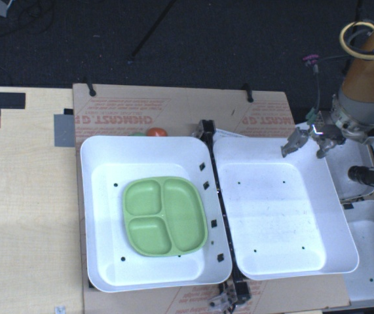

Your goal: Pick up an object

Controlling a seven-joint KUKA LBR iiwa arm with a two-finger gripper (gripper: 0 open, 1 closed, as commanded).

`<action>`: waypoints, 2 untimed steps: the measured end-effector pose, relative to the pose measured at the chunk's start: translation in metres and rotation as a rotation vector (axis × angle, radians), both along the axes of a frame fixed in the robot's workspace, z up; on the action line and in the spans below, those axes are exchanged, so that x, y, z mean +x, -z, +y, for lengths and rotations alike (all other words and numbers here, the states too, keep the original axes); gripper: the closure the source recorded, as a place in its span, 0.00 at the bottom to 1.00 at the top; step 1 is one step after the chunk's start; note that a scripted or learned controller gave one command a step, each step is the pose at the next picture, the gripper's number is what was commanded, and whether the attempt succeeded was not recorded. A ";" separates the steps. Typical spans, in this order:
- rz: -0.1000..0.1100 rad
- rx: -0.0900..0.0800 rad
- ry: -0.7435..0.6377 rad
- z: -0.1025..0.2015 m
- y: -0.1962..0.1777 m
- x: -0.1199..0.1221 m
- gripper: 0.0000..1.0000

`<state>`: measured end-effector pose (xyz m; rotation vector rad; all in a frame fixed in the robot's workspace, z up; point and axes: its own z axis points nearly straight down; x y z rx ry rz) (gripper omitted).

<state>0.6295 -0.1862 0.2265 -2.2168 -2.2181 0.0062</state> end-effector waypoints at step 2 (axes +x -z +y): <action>0.000 0.001 -0.003 0.004 0.108 0.005 0.00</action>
